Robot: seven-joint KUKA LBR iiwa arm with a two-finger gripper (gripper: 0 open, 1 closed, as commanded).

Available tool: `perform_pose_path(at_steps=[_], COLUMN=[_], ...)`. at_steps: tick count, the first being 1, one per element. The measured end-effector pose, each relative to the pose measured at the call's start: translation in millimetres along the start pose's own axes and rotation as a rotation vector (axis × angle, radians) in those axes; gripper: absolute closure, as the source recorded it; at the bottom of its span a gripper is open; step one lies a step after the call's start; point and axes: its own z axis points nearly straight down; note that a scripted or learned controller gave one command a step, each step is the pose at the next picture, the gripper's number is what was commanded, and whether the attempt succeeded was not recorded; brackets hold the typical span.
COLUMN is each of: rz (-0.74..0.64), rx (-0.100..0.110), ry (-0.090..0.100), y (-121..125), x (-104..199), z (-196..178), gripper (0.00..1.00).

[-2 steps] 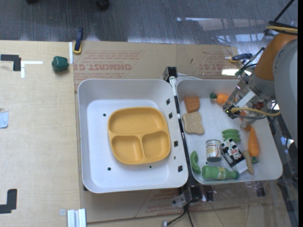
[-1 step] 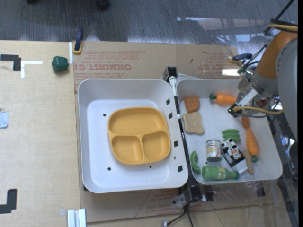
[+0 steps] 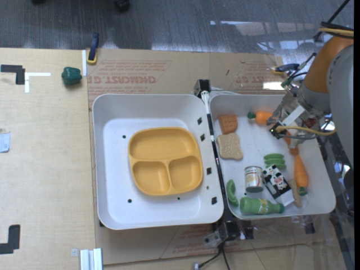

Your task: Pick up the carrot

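The gripper [image 3: 292, 138] hovers near the carrot [image 3: 301, 172] in the right bin [image 3: 253, 145], seemingly lining up a descent; whether it is clenched, I cannot tell.

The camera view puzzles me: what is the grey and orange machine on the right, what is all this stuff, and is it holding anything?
You are looking down at a slant from one camera fixed above a bench. The machine is a robot arm reaching in from the right. At its end is the gripper, the part that grasps things. It hangs over the right bin, close to the top end of the carrot it is meant to pick up. Whether it has hold of it, I cannot tell. That bin also holds a bread slice, a cracker, a tin can, a green bottle and a pea pod. The left bin holds a yellow divided plate.
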Motion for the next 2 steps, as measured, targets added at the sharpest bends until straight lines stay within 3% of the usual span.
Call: perform_pose_path(at_steps=[1,2], rz=[0.050,0.316], rx=[-0.020,-0.022], ry=[-0.017,-0.007], y=[-21.3,-21.9], x=[17.3,21.9], z=[7.0,8.2], gripper=[0.00,0.00])
